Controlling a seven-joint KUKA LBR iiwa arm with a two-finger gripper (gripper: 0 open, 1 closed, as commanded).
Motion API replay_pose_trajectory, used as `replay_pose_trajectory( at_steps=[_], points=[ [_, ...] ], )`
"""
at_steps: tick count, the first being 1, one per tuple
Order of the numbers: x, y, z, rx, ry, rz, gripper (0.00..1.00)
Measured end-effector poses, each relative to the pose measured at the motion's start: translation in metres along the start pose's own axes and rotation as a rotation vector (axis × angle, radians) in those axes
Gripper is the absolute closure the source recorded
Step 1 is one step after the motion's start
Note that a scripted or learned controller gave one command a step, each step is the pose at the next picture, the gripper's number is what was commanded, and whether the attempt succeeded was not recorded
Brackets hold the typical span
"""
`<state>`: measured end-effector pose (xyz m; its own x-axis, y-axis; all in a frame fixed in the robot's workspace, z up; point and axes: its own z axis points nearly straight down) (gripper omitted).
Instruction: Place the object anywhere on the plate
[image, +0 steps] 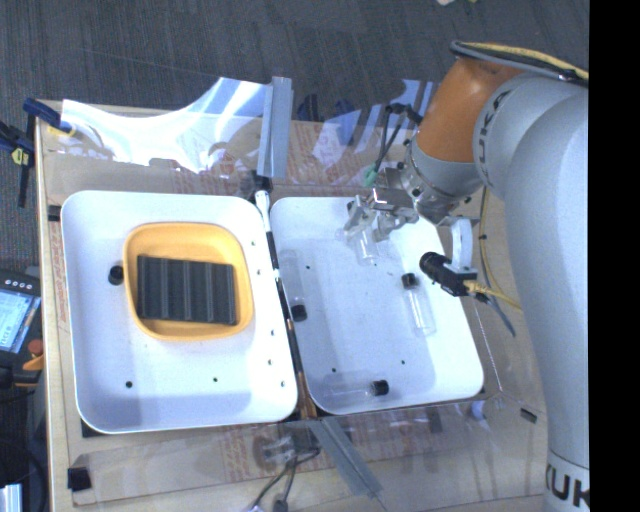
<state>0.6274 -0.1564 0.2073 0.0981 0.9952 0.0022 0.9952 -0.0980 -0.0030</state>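
Wooden bench (170, 447) bearing two white bins. Left bin (85, 320): yellow plate (185, 239) with dark ribbed block (188, 290) lying on it. Right bin (345, 330): clear capped tubes (420, 306). Gripper (368, 228) over its far part, fingers spread, grasping nothing.

Two shallow white bins sit on the worktop (150, 450): the left bin (90, 380), far from the pincer (366, 228), and the right bin (450, 375), directly under it. One yellow plate (187, 240) with one dark ridged insert (187, 290) lies in the far bin. Three clear tubes with black caps lie in the near bin: one (418, 303) just below the pincer, one (355, 385) farther off, one (290, 292) toward the plate.
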Motion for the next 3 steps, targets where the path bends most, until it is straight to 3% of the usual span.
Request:
replay_pose_trajectory(
  at_steps=[1, 2, 3],
  points=[
    [0.041, -0.035, -0.005, 0.002, -0.002, -0.193, 1.0],
    [0.04, -0.035, -0.006, 0.002, -0.002, -0.193, 0.0],
    [0.103, -0.025, 0.016, 0.003, -0.002, -0.488, 0.0]
  ],
)
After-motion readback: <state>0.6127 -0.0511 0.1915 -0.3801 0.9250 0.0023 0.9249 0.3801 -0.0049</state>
